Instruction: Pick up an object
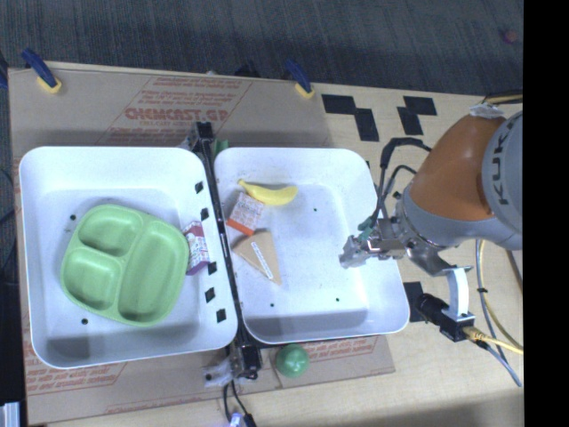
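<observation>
The bench [427,390] carries a brown cardboard sheet [178,105] with red print, and on that sheet sit the two shallow white bins. The grey arm [462,181] with its orange band comes in from the right and ends at the gripper [356,253], which hangs over the right side of the right bin [311,314], close to that bin's right wall. Whether its fingers are spread or closed cannot be told at this angle, and nothing can be seen between them.

The left bin [53,176] lies well to the left of the gripper, past the dividing rims. It holds a green divided plate [124,263] with three compartments, set flat on the bin floor. A small dark red packet [197,245] sits at the plate's right edge, against the bin wall nearest the gripper.

The loose objects in the right bin all lie to the left of the gripper, apart from it, with bare white floor between. A tan wedge-shaped piece [260,256] is the nearest. Up and left of it lies a small white and orange packet [245,211], and above that a yellow banana [268,192], which lies farther back than the gripper.

Below and to the left of the gripper, outside the bins on the cardboard by the front rim, rests a small green ball [291,360].
</observation>
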